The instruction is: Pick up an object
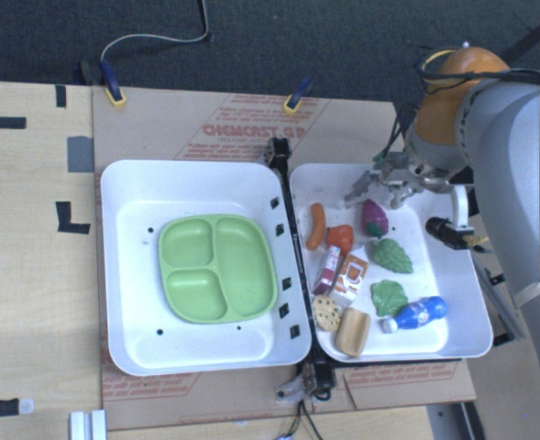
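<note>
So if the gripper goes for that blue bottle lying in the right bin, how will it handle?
The blue bottle lies on its side, so a nudge would probably roll it. It looks smooth and rounded, likely slippery between fingers.

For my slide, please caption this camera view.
Gripper over right bin of toy food, near purple eggplant; green tray in left bin.

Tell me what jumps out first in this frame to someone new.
The green divided plate sits alone in the left bin. The right bin holds a heap of toy food: sausage, purple eggplant, blue bottle. The grey arm reaches in from the right, its end effector at that bin's far edge.
</note>
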